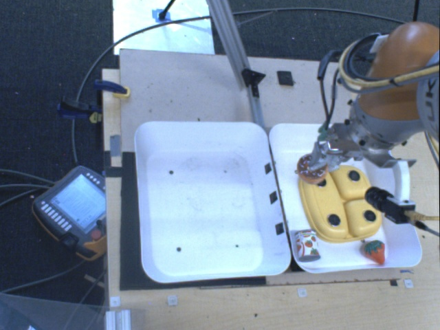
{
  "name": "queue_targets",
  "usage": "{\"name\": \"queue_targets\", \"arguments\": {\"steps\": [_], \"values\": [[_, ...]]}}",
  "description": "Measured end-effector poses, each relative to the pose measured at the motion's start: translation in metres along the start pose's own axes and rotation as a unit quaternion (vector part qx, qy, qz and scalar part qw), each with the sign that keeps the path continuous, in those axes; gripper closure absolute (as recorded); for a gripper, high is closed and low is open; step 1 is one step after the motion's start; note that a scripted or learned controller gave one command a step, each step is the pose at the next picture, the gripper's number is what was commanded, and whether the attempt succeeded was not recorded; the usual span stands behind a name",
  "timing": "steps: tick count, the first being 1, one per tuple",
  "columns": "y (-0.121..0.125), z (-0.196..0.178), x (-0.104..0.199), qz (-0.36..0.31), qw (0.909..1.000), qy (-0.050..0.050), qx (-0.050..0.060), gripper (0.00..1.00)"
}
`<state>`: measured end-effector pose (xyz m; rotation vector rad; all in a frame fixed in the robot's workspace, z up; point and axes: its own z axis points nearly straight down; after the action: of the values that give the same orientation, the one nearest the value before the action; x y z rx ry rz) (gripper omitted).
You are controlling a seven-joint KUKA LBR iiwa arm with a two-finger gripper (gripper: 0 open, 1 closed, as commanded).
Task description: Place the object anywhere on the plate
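A yellow plate with three shallow wells lies in the right bin. A small round brown and pink doughnut-like object is at the plate's far left corner, partly past its rim. My gripper comes down from the right onto the top of this object, and its fingers are closed around it. I cannot tell whether the object rests on the plate or hangs just above it.
A small printed cup stands at the right bin's near left corner, and a strawberry toy lies near its front wall. The left bin sits beside it. A black cable connector overhangs the plate's right side.
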<state>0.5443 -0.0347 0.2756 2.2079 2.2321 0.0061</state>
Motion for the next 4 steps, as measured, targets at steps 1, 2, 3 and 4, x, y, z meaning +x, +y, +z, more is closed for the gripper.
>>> {"name": "queue_targets", "arguments": {"steps": [1,2,3,4], "values": [[0.020,0.001,0.055,0.000,1.0000,0.000,0.000,1.00],[0.043,0.023,0.102,0.001,1.0000,0.000,0.001,1.00],[0.061,0.043,0.155,0.001,1.0000,0.000,0.001,1.00],[0.073,0.043,0.197,0.001,1.0000,0.000,0.001,1.00]]}}
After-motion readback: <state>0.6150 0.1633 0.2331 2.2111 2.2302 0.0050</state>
